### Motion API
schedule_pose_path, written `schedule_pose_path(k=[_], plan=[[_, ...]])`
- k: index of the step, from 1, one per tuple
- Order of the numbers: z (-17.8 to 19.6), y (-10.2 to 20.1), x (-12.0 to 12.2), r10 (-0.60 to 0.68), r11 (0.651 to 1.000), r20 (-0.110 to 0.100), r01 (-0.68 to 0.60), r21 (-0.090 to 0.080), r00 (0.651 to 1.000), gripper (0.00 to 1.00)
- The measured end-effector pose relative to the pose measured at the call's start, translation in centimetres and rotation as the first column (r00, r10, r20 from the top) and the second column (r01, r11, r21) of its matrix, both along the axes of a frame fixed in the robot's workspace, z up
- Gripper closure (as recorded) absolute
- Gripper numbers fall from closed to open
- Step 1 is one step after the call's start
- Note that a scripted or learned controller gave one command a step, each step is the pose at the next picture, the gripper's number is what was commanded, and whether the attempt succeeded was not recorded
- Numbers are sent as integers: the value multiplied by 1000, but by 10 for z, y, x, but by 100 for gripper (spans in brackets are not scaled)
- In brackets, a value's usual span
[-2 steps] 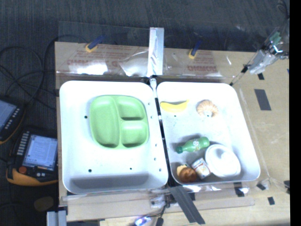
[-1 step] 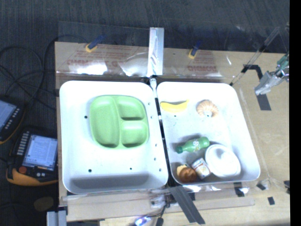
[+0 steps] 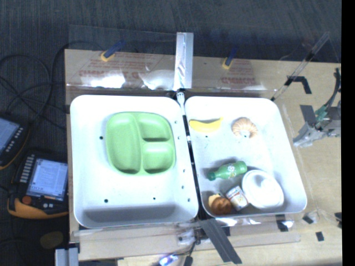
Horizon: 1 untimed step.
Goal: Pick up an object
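The right bin (image 3: 285, 148) holds several objects. A yellow banana (image 3: 205, 124) lies at its far left corner, and a tan croissant (image 3: 244, 127) sits just right of it. A green bottle (image 3: 227, 170) lies on its side in the middle. At the near edge a white bowl (image 3: 262, 189) rests upside down, with a small labelled jar (image 3: 236, 197) and a brown bread roll (image 3: 220, 204) to its left. The left bin (image 3: 83, 165) holds a green divided plate (image 3: 141, 142).
A raised divider (image 3: 188, 148) separates the two bins. A clear plastic sheet (image 3: 166, 73) with yellow clips stands behind them. A grey metal bracket (image 3: 313, 127) sits on the bench right of the right bin. Tablets and cables (image 3: 33, 170) lie on the floor at left.
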<state>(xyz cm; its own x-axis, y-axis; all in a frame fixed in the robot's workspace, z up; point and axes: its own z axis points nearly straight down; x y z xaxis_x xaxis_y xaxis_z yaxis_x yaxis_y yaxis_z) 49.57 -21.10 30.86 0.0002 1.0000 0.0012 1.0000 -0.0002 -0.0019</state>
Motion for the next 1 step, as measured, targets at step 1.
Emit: schedule_pose_path(k=[1], plan=[[176,-8,66,200,980,2,-200,-5,980,100]])
